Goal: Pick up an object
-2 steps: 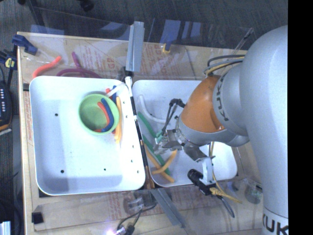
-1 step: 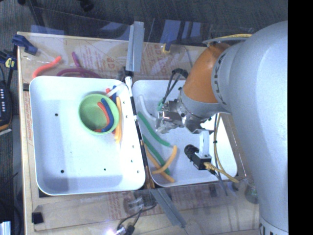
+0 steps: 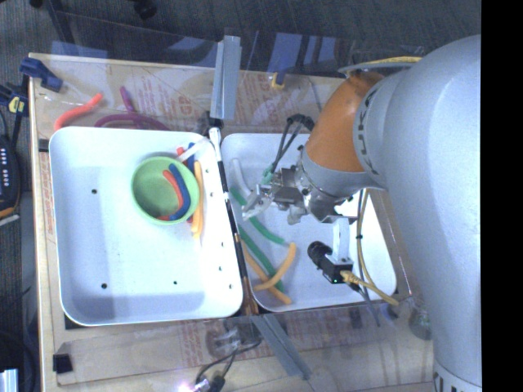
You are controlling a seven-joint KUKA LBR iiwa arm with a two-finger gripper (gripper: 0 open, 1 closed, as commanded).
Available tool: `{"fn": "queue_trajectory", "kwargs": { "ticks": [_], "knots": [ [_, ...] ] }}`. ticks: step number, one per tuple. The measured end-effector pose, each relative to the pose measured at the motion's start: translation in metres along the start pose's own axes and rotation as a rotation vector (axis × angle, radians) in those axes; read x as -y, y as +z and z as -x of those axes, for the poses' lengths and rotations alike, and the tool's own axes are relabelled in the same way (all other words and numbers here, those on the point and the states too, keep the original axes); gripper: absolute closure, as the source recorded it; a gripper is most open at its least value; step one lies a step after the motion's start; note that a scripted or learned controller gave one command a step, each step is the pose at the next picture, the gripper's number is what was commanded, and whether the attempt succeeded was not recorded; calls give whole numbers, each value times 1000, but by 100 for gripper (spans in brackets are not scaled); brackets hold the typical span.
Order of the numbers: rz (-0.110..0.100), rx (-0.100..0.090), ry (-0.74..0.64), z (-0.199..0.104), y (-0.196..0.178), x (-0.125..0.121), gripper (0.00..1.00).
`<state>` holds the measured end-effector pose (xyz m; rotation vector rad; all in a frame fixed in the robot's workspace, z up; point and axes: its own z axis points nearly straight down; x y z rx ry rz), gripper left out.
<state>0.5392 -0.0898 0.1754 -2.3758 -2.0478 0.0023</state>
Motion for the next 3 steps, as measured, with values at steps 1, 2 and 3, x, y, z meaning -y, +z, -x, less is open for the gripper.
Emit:
{"fn": "queue_trajectory", "kwargs": {
  "ticks": [1, 2, 3],
  "knots": [
    [1, 1, -36, 64, 8, -19, 0],
    [16, 5, -187, 63, 78, 15, 0],
    [13, 5, -189, 63, 69, 15, 100]
  ]
}}
